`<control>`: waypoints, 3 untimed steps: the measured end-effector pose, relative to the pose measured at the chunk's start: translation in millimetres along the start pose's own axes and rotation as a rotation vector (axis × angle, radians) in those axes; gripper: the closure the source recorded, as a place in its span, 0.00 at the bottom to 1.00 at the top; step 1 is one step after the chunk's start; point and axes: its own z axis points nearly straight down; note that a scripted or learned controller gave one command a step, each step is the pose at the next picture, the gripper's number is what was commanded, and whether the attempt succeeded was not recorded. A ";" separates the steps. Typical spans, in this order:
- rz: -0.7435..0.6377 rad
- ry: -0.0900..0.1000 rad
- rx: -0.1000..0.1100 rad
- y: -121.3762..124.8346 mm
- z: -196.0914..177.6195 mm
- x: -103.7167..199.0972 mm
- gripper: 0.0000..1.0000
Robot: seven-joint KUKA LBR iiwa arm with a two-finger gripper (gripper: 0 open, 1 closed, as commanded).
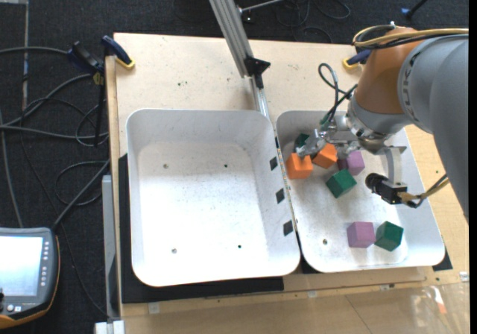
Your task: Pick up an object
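Camera view: right bin point(417, 247) holds orange, green, purple blocks; fingers point(322, 147) among them, state unclear.

Grey arm point(425, 79) reaches in, pincer point(322, 145) lowered.

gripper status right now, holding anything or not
gripper: down in the right bin among the orange blocks; cannot be told whether it is open, closed or holding anything.

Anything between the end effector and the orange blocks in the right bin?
Nothing visible. The end effector is low over the right bin, right at the two orange blocks. A dark green block sits close behind them and a green block close in front, crowding the spot.
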 end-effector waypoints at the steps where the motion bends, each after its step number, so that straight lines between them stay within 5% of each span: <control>1: 0.000 0.000 -0.004 1.4 -9.4 0.2 1.00; 3: -0.002 0.004 0.019 13.8 -85.1 -7.7 1.00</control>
